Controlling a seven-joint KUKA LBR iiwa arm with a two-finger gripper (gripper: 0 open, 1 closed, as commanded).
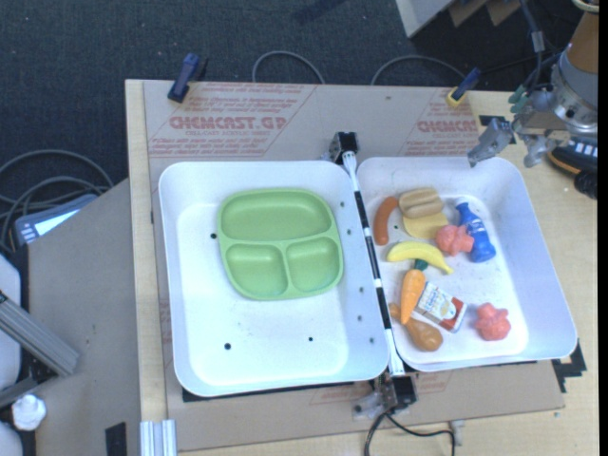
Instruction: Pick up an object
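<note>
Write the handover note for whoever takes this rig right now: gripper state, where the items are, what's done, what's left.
Gripper: open, holding nothing, above the right bin's far right corner.
Right bin: all the toy food lies here. Sausage, bun, blue bottle, pink piece, banana, carrot, small carton, brown piece, second pink piece.
Left bin: holds the green divided plate, nothing on it.
Done: nothing picked yet.
Left: descend over one item, close on it, lift. The second pink piece sits apart from the others, so it looks the easiest target.
</note>
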